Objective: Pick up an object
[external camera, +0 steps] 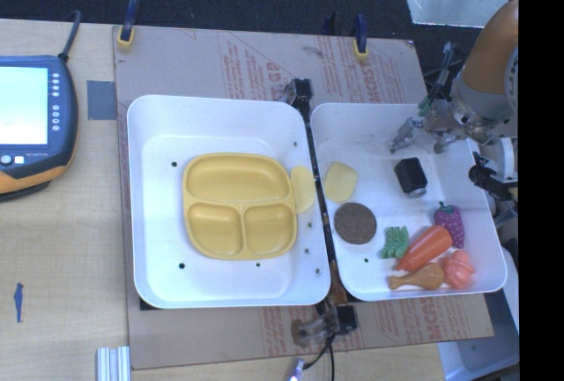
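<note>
Two white bins side by side on a cardboard sheet (pixel 264 62), taken here from the camera's side. Landmark: the black block (pixel 411 175) in the right bin (pixel 370 119).

Gripper (pixel 423 130) sits just up from the black block, over the far part of the right bin, fingers spread apart with nothing between them. Not touching the block. Grey arm with its orange band (pixel 492 44) runs up and right of the block, toward the frame's right side.

Left of the block: a pale yellow chip (pixel 340 181), near the bin's left wall. Below-left of the block: a brown round disc (pixel 355 222). Straight below the block, a small green toy (pixel 396 242), and just right of that an orange carrot (pixel 426 246) lying at a slant. Purple grapes (pixel 448 220) are below-right of the block, touching the carrot's upper end. Furthest below the block, by the near rim: a tan drumstick (pixel 419 280) and a pinkish-orange piece (pixel 458 267), touching each other and tucked against the carrot.

Far left of the block, in the left bin (pixel 150 194): a yellow divided plate (pixel 240 203) with three sections, lying flat mid-bin. A small yellow piece (pixel 302 188) pokes out at its right edge, beside the wall between the bins.

Further left of the block, off the cardboard, a control tablet (pixel 31 119) lies on the wooden bench (pixel 53 282). Blue clamps (pixel 129 22) hold the cardboard's far edge.
</note>
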